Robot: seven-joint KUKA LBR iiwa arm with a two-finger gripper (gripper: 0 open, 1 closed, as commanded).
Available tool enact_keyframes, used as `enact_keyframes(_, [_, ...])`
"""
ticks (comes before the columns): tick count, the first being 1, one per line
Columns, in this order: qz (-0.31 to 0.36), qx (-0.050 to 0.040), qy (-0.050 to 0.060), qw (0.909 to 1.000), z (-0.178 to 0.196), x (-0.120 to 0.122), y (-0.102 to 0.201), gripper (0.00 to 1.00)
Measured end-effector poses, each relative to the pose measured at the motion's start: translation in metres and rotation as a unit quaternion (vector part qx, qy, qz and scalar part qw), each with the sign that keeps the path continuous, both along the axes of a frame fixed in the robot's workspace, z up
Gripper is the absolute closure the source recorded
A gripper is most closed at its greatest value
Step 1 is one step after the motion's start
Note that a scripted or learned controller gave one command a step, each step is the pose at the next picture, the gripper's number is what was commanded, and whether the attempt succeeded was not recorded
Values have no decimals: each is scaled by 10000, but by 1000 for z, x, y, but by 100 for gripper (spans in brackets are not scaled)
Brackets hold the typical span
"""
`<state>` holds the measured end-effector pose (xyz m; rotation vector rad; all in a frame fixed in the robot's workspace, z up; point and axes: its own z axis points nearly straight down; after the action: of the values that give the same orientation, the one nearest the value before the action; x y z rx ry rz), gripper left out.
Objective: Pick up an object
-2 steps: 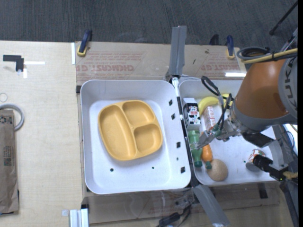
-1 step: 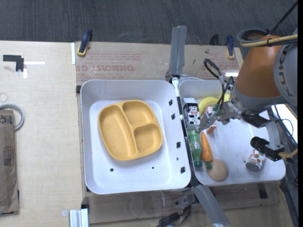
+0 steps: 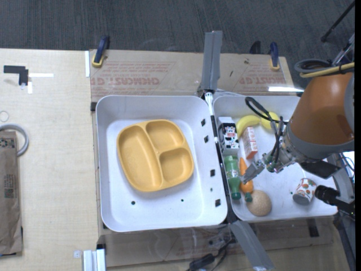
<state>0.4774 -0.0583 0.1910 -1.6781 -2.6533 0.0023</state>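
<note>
The tool [image 3: 252, 173], whose state I cannot tell, hangs just right of the carrot [image 3: 245, 176], which lies lengthwise up-down.

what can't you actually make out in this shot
- End effector, camera view: too small and blurred to tell whether it is open or shut.
- Banana: its right part is crossed by a black cable and the arm.
- Small cup: its printing is too small to read.
- Green bottle: pressed against the right bin's wall, label unreadable.
</note>
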Motion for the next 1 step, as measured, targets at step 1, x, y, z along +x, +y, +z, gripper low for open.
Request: enact_keyframes(1, [346, -4, -9, 9994, 0, 7, 30, 0])
